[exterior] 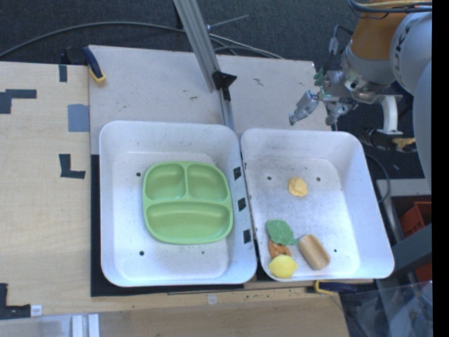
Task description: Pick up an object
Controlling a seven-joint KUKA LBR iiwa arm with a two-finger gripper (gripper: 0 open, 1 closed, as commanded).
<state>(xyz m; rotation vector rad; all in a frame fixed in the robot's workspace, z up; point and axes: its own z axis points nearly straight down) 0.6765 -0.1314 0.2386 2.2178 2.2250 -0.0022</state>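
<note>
I am looking down on a pale wooden bench point(42, 188) with a few grey tape marks on it and a lighter board behind the bins, dark floor and black cables beyond that. Two shallow white bins sit side by side. The left bin point(116, 258) holds a green divided plate point(187, 202), three compartments, lying flat near its middle. The right bin point(358, 209) holds my candidates for picking: a small yellow-orange lump point(298, 187) sits alone toward the far middle, well apart from the rest, and a cluster lies at the near edge, where a green leaf-shaped piece point(280, 230) rests over a small orange piece point(278, 248), a yellow lemon-like toy point(283, 267) touches them from the front, and a tan hot-dog-shaped toy point(313, 251) lies just beside them to the right. A slanted metal rail point(200, 37) comes down from the top to the seam between the bins. My arm point(393, 27) comes in from the right, orange band showing, and the gripper point(309, 107) hangs above the far rim of the right bin, outside the tray area and well apart from every object. Nothing sits between its fingers; whether the jaws are released or clenched I cannot tell from this angle.
</note>
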